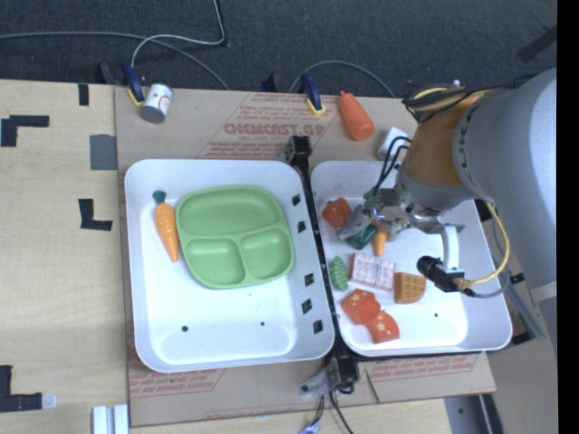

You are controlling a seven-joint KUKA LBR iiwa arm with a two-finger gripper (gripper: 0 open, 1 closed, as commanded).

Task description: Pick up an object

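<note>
Hovering my jaws (380, 220) over the crowded right bin (484, 328), opening hidden from me, I fear they nudge the small orange carrot piece (380, 240) against the teal toy (362, 237) instead of gripping it.

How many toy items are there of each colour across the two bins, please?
Orange: 3 — carrot, small carrot, waffle
Red: 3
Green: 3 — plate, piece, teal piece
Pink: 1
Total: 10

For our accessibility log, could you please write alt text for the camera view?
The grey arm's hand hangs low over small toy foods in the right white bin. The left white bin holds a green divided plastic plate and an orange toy carrot.
</note>
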